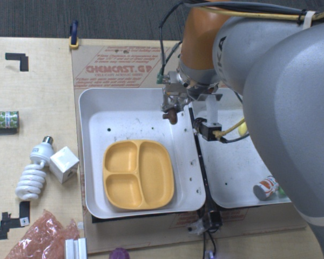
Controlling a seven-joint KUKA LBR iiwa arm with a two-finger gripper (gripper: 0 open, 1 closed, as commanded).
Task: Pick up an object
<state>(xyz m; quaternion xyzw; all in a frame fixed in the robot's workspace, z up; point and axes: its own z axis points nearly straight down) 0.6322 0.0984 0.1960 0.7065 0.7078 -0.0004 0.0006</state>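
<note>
Looming at the right, the grey arm (281,107) is filling much of the view, and its orange band (202,36) is sitting just above the wrist. Below the wrist, the tool (171,114) is hanging over the upper right part of the left bin (89,144), close to the wall shared with the right bin (232,193). Nothing is showing between its tips, and I cannot tell if it is released or clenched, because the tips are small and dark.

Inside the left bin, a yellow tray (139,174) with three compartments is lying flat, nearer to the front, apart from the tool. At the front of the right bin, a small can (264,188) is lying on its side, partly hidden by the arm. On the tabletop (32,101) to the left, a bulb (33,169), a white cube (63,163) and a green can (6,120) are lying outside the bins.

As I judge it, the task is at an early stage: no object is being lifted. Choosing, gripping and raising are not yet done.
</note>
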